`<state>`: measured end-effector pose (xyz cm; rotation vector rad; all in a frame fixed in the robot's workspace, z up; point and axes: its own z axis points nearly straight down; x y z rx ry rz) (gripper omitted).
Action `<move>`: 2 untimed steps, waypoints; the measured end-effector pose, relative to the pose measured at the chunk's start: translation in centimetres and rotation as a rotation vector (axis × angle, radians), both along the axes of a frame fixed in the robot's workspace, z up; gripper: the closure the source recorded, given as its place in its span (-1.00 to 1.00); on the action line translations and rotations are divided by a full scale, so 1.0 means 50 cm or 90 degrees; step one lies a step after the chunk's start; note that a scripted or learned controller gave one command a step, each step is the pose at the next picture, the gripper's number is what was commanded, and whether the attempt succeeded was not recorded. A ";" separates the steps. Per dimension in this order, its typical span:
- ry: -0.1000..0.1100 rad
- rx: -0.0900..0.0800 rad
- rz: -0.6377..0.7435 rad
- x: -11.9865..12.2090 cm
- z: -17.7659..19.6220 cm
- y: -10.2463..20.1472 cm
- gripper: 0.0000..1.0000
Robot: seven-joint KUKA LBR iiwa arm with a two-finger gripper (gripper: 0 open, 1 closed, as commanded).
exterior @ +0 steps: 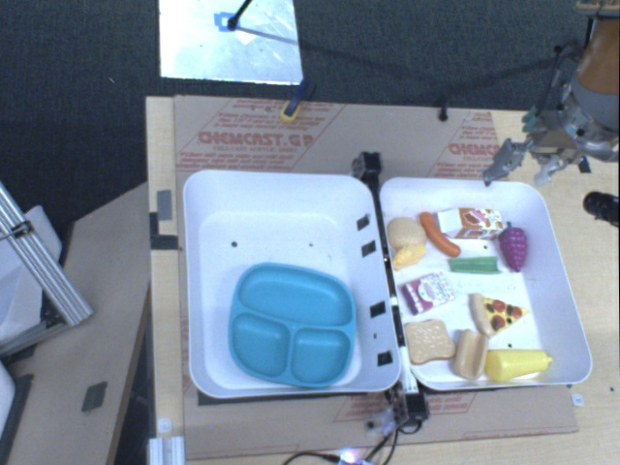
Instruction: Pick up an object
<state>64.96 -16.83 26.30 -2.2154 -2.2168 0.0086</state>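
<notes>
Above the far right corner of the right bin (562, 260), the gripper (528, 163) hung off the grey arm (596, 85) with its two fingers spread apart and nothing between them; it sat over the bench (407, 124) just past the bin's far rim, apart from every object. The right bin carried all the toy food. Along its far edge lay a small carton (470, 223), with an orange carrot-like piece (438, 234) just left of it and a tan round piece (403, 231) near the far left corner. A yellow piece (410, 256) touched the tan one on its near side. A purple grape bunch (513, 247) sat toward the right edge, a green stick (473, 264) just left of it. Mid-bin was a pink-and-white packet (428, 292) by the left edge, and a pizza slice (497, 313) to its right. Near the front edge lay a toast slice (428, 340), a bread roll (471, 354) beside it (touching, as far as could be told), and a yellow bottle-like piece (516, 363) at the front right corner. The left bin (281, 211) held a blue divided tray (291, 323) toward its front edge. Past the bench's far edge a shiny square plate (231, 27) lay on the dark floor.
</notes>
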 end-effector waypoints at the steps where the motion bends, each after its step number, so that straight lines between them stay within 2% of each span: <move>1: -0.007 -0.001 0.001 0.004 0.015 0.001 -1.00; 2: -0.005 -0.001 0.001 -0.004 -0.108 -0.001 -1.00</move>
